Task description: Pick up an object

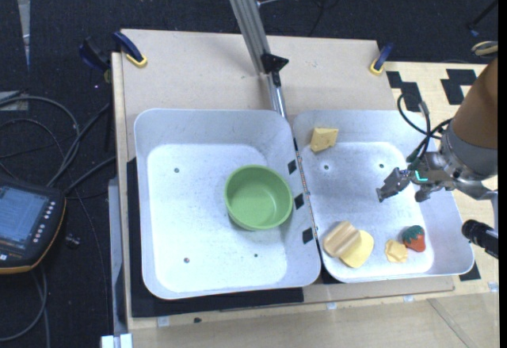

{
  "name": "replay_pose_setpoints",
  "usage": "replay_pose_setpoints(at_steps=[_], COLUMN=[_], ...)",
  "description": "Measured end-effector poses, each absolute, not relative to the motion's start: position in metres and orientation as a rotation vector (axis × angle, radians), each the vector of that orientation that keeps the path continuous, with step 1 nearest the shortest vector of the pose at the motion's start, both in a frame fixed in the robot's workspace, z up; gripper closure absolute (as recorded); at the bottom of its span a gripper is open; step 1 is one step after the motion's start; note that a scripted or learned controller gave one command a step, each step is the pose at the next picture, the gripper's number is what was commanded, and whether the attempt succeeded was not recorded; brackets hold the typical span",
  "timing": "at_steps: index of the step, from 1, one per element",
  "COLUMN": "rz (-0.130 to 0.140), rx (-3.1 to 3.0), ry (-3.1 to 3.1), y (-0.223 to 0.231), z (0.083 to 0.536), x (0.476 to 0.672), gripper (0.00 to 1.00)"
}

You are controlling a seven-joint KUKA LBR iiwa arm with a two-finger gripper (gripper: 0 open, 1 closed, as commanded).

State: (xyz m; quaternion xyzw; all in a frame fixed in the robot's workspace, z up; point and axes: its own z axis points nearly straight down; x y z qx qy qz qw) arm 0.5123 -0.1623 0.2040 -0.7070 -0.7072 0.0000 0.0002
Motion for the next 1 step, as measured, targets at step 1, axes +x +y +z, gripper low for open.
replay_pose_setpoints(at_steps=[1], rz=[0.000], rx=[-2.221], ry=[-2.222], y=[-0.1623], z=[0.2039], x=[0.5123], gripper=[0.00])
